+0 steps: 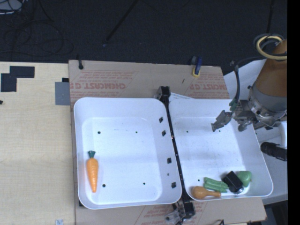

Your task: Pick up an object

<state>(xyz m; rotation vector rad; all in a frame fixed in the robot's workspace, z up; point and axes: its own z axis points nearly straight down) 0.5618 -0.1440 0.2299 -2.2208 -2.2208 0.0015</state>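
Gripper [224,121] hovers over the right bin [262,170] — fingers spread, gripping nothing; 1 toy carrot [92,172] lies in the left bin [79,125].

A carrot [92,171] lay by the left bin's [122,106] left wall; the gripper [224,121] hung over the right bin [197,104].

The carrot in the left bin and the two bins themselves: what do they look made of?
The carrot looks like moulded plastic or rubber: even orange body, flat green top, smooth toy-like shape. I cannot tell which. The left bin and right bin look like thin, smooth white plastic with a slight sheen, judging by the rounded corners and rolled rims.
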